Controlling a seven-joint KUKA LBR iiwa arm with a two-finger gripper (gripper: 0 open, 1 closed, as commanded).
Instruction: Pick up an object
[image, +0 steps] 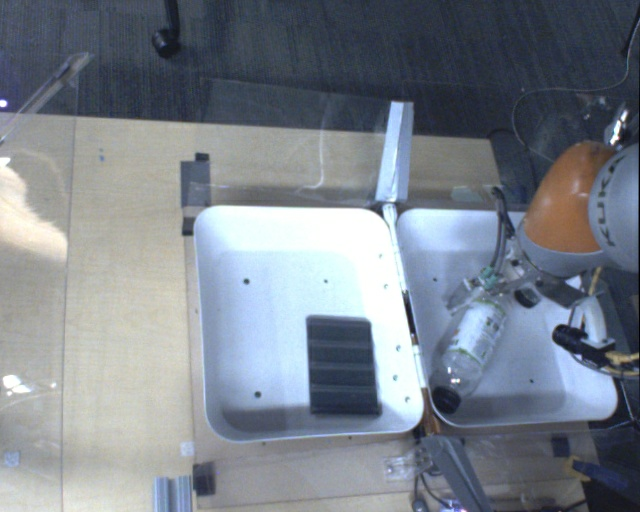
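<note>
Tool (497, 283) sat low in the right-hand bin (600, 405), hanging from the grey arm (570, 215) with its orange band, and it was right at the upper end of a clear plastic bottle (472, 340). How wide it was parted, and whether it had any grip on the bottle, I could not tell; the wrist and some glare covered that spot. From the tool the bottle ran away at a slant toward the near wall of the same bin, ending in a dark cap (445, 399) almost against the corner, and it looked to be lying on the bin floor along most of its length. By that I judged the task to be about midway at best: the reach down to an object seemed done, while a sure grip and the lift clear of the bin remained, and nothing showed the bottle raised. Well off to the far side of the tool, across the divider where the two bins met, the left-hand bin (220, 300) held a black ribbed block (343, 365), lying flat near its front wall and untouched. Counting up: two white bins side by side on the wooden desk (120, 330), one bottle, one black block, one arm with its single tool. A small dark-and-white fitting (585, 335) stood just beside the tool, toward the arm's side; I could not make out what it was.
</note>
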